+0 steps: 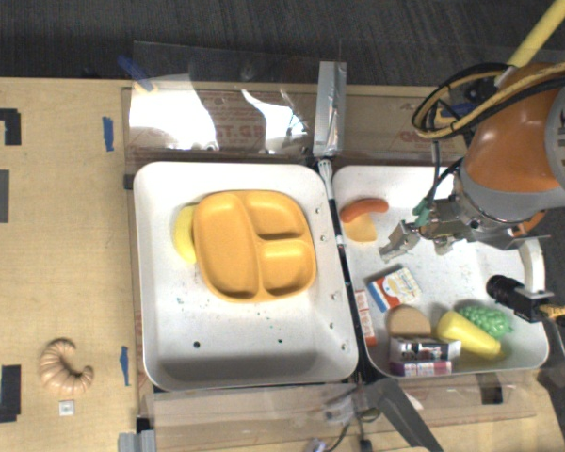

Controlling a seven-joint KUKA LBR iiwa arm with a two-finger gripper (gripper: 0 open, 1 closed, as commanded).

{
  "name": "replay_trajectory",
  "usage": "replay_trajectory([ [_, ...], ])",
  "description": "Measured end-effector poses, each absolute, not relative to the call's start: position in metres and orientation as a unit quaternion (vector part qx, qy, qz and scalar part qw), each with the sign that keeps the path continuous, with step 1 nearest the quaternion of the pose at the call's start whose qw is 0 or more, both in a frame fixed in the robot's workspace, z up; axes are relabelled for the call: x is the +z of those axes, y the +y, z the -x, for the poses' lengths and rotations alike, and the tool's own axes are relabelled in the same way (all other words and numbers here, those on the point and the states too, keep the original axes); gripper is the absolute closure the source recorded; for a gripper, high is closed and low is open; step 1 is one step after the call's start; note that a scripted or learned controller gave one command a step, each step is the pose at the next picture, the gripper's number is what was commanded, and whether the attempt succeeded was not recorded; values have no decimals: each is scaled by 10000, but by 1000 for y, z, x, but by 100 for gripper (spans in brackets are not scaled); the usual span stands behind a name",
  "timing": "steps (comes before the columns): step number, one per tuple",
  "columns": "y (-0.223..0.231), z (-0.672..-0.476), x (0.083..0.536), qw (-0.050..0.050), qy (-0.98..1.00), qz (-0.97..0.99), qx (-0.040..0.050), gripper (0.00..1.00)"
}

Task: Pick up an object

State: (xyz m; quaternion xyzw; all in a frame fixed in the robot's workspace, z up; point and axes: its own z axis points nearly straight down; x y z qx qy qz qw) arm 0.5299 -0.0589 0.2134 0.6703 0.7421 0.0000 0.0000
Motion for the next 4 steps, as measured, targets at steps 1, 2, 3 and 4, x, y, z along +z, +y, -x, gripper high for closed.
replay_trajectory([
  [1,-59,-530,213,0,7421,-6703,0,0],
  [2,-72,-479,183,-13,7383,-6744,-11,0],
  [3,-48,-513,184,8,7823,-6229,3,0],
  [4,-70,-479,184,-12,7501,-6613,-4,0],
])
